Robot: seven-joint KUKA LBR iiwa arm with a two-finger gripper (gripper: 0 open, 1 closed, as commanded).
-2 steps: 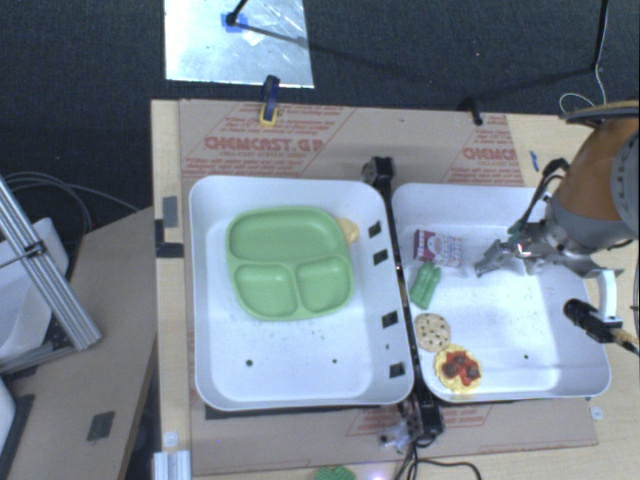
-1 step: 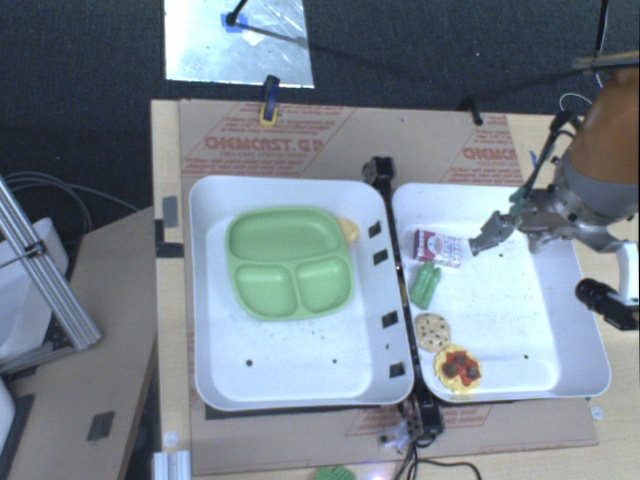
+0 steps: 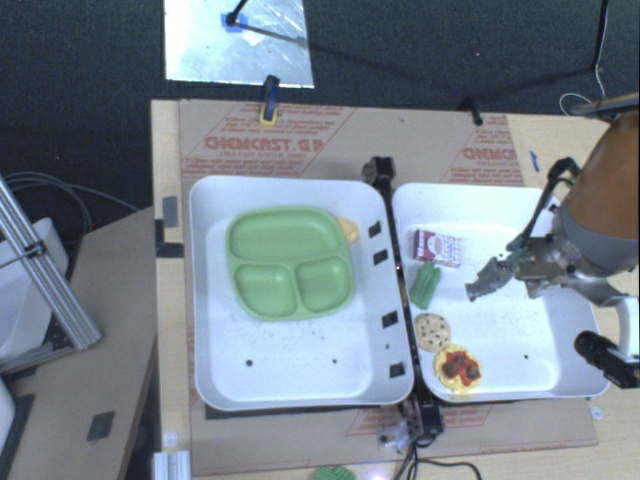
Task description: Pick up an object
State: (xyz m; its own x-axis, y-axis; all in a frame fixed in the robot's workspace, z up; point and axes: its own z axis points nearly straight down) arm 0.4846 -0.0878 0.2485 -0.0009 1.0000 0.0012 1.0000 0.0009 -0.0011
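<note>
Jaws (image 3: 480, 286) hang over the middle of the right bin (image 3: 520, 363), tips pointing toward the divider between the bins; whether they are apart or together cannot be told from this slant, and nothing shows between them. Grey arm (image 3: 600, 218) enters from the right edge of the surface. Right bin holds four items along its left wall: red-and-white carton (image 3: 439, 248) toward the far side, long axis roughly across the bin; green pickle-like piece (image 3: 425, 284) just beside it, long axis running far-to-near with a slight tilt, near the jaw tips but apart from them; round spotted cookie (image 3: 432, 331) nearer; small pizza-like disc (image 3: 459, 368) at the near left corner. Left bin (image 3: 290, 373) carries a green divided tray (image 3: 291, 262), with a small yellow piece (image 3: 348, 230) at the tray's far right corner.
</note>
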